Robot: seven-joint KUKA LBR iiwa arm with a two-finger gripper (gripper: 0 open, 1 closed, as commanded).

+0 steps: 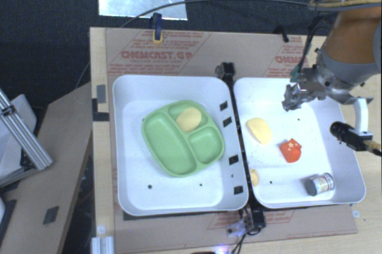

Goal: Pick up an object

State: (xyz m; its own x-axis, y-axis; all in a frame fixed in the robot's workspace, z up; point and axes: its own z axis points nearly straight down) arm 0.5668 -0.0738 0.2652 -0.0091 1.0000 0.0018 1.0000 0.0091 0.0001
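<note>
My gripper [290,101] hangs over the far part of the right bin [334,196], with nothing visibly in it. A pale yellow rounded piece [259,130] lies below and left of the gripper, a short way off. A red piece with a white mark [290,150] sits nearer the bin's front. A small metal can [320,184] lies on its side at the front right corner. A tiny yellow bit [255,177] rests against the bin's left wall.
The left bin [134,187] holds a green divided plate [173,148] with a yellow lump [190,119] in its far compartment. A black divider with clips [234,127] runs between the bins. Cardboard [179,50] lies under both bins.
</note>
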